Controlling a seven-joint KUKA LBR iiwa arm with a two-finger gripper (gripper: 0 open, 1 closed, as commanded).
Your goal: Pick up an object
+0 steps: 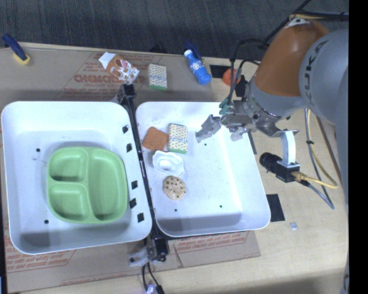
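Pincer [221, 132] over the far right part of the right bin [251, 182], close to its right rim, spread wide with nothing between the fingers. Beneath it and on toward the near rim, a broad bare stretch of bin floor with free room on all sides.

Four things to pick from, crowded along the left wall and apart from the pincer:
- brown slab [154, 138], touching the patterned packet [178, 138]
- white wad [167, 162], just nearer than those two
- speckled biscuit [174, 187], closest to the near rim

Packet oblong, long axis running from far rim to near rim, barely tilted; nearest of the four to the pincer. Biscuit round, so no long axis.

Left bin [12, 164] largely taken up by a green divided plate [87, 184]. Beyond the far rims, a blue bottle [197, 67] lying slantwise.
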